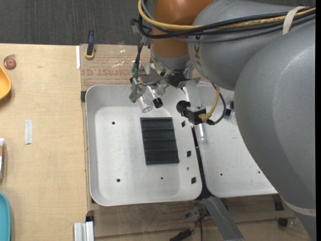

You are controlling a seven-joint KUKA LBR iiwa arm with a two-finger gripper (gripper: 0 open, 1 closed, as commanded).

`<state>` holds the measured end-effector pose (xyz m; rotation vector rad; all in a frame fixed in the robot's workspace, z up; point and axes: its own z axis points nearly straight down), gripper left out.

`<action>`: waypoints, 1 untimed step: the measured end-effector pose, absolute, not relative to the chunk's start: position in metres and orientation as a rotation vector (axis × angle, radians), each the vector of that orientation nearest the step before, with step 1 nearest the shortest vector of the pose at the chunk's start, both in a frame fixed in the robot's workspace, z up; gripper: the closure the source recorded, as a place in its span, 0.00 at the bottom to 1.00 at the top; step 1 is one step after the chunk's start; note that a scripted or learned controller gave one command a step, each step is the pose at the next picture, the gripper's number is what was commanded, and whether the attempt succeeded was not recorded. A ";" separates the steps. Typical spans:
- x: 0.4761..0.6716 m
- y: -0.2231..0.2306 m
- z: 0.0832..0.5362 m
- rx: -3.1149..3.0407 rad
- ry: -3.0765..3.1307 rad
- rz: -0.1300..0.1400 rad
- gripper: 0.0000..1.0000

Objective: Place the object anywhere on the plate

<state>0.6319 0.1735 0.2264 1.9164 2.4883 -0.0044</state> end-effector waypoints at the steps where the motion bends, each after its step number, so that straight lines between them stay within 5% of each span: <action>1: 0.634 0.219 0.207 1.918 2.488 -0.006 1.00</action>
